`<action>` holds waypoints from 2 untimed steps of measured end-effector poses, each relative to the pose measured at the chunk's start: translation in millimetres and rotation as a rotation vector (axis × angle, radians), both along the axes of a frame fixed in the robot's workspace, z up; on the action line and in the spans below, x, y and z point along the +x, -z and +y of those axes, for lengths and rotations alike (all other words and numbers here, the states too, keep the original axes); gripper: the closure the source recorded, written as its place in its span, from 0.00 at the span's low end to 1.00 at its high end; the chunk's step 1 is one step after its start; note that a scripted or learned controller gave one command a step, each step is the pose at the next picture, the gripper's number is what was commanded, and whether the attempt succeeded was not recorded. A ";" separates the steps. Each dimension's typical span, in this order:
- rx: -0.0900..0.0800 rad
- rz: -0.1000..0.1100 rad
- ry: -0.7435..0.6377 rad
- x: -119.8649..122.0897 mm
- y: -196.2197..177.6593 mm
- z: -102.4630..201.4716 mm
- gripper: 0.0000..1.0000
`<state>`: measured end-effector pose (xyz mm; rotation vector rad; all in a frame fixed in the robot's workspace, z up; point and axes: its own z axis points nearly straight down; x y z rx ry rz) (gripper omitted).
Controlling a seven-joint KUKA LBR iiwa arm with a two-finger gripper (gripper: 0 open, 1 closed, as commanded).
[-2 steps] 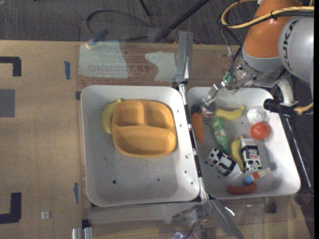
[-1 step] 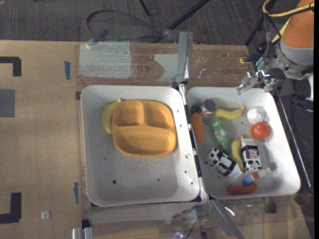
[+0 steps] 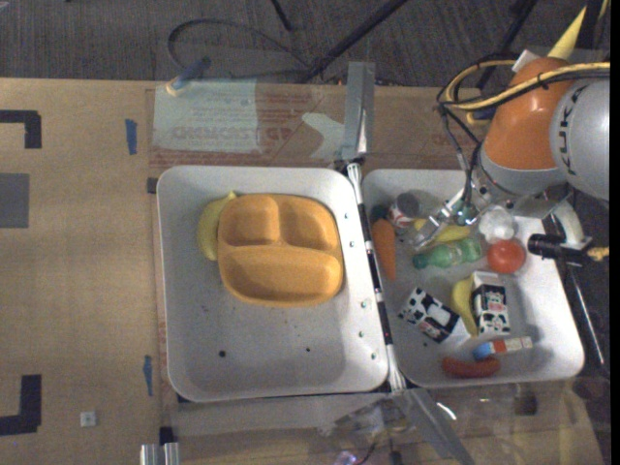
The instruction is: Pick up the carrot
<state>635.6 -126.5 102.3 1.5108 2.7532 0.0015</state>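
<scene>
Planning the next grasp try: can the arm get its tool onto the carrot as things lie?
Probably yes. The carrot lies uncovered along the right bin's left wall, and the tool hovers close by. That wall and the green bottle beside it may crowd the approach.

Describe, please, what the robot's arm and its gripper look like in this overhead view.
The arm has a rounded grey shell with dark lettering and a broad orange band above the wrist. Yellow and black cables loop beside it. The gripper is a small metallic silver assembly.
</scene>
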 end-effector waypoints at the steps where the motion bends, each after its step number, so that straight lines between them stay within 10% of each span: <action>1: -0.001 -0.008 0.001 2.1 -12.4 -0.2 1.00; 2: -0.002 -0.006 -0.284 -7.3 -99.0 84.4 1.00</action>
